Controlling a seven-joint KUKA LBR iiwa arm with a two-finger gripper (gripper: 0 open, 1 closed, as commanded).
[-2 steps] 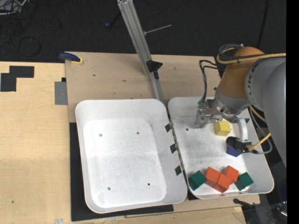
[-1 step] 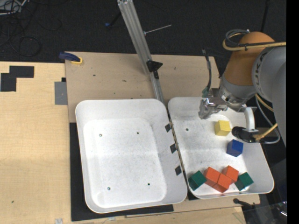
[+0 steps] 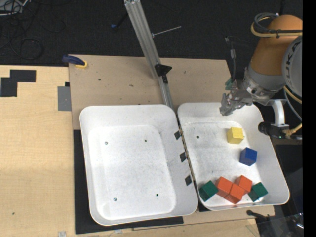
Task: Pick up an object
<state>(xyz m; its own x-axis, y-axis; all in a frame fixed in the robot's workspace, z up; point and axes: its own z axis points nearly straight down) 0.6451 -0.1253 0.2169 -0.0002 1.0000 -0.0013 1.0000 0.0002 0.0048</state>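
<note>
Two shallow white bins sit side by side on the table [image 3: 113,83], filling the lower middle of the frame. Nearest the bottom edge, in the lower right corner of the right bin [image 3: 276,157], lies a tight cluster of blocks: a green block [image 3: 208,189] on the left, two orange blocks [image 3: 226,187] [image 3: 243,183] touching each other in the middle, and a second green block [image 3: 257,191] on the right. Above that cluster, apart from it, a blue block [image 3: 248,156] rests near the bin's right wall. Higher still, a yellow block [image 3: 235,135] lies alone on the bin floor.

The left bin [image 3: 89,132] shows only its speckled white floor and a few small dark dots.

Further up, at the upper edge of the right bin, the tool [image 3: 228,105] hangs above the bin's top rim, up and to the left of the yellow block and well apart from every block. Nothing is seen between its fingers, and whether they are spread or closed cannot be told. The grey arm with its orange band [image 3: 274,43] rises toward the upper right of the frame. A slanted metal rail [image 3: 147,41] runs from the top centre down to the gap between the bins.
</note>
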